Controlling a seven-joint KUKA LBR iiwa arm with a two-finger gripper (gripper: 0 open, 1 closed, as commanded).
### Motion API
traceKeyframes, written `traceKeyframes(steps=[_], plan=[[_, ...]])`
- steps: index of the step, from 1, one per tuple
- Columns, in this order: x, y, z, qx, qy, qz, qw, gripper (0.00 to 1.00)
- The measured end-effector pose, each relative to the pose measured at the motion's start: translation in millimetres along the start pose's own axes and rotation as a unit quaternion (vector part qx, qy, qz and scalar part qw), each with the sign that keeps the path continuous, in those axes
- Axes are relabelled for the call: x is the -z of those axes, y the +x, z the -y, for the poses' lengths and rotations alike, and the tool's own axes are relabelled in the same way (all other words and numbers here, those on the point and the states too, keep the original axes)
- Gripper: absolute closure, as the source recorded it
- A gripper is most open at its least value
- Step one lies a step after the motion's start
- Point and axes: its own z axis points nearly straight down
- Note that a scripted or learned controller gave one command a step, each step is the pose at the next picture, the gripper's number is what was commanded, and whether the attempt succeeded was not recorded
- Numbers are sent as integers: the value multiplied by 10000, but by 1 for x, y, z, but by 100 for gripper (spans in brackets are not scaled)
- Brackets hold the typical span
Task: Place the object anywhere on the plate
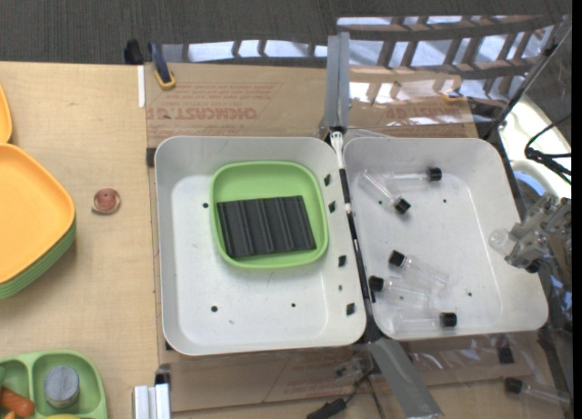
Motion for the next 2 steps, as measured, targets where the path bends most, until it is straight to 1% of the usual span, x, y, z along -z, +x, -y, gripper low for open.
traceKeyframes(steps=[1, 2], plan=[[-50, 1, 0, 500, -1, -17, 9987, 100], [-21, 0, 0, 1021, -1, 5, 9948, 100]])
